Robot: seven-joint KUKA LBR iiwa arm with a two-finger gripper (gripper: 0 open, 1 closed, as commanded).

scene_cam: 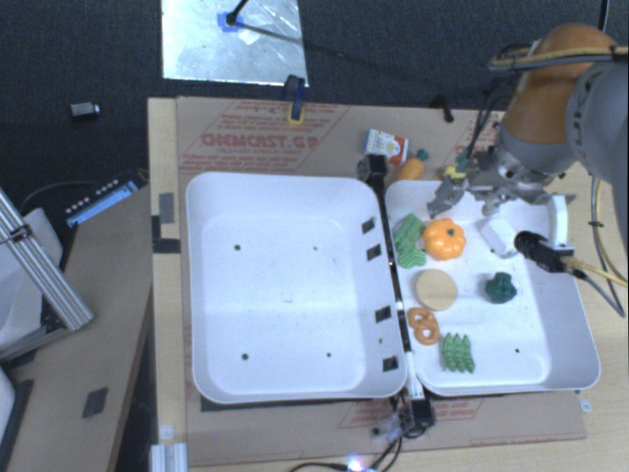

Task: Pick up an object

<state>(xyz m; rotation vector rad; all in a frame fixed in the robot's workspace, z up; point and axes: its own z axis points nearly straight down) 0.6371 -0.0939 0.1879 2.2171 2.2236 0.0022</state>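
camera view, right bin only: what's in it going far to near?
Far to near in the right bin: orange pumpkin → tan round disc → pretzel → green ridged piece. Left out: the leafy green piece beside the pumpkin and the dark green toy level with the disc.

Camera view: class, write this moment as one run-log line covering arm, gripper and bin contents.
arm: over right bin | gripper: above rear edge, holding nothing | contents: orange pumpkin, tan disc, pretzel, dark green toy | left bin: untouched

dark carpet [59,28], cardboard-topped bench [256,136], foil sheet [231,28]
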